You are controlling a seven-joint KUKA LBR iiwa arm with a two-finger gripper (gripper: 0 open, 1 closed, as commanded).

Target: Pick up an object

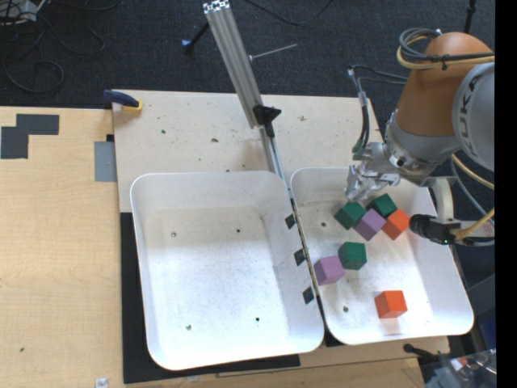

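My gripper [367,187] hangs over the back of the right bin [440,293], just above a tight cluster of blocks. That cluster holds a green block [350,215], a purple block [371,224], a second green block [384,204] and an orange block [397,225]. The gripper's tip sits right over the gap between the two green blocks, and I see no block lifted off the bin floor. Nearer the front lie another green block [352,255], a purple block [329,270] and an orange block [391,304].
The left bin [210,273] lies beside the right one, with a divider and black clips [297,256] between them. A slanted aluminium post [241,67] rises behind the bins. A black cable end [428,227] juts in at the right bin's edge.
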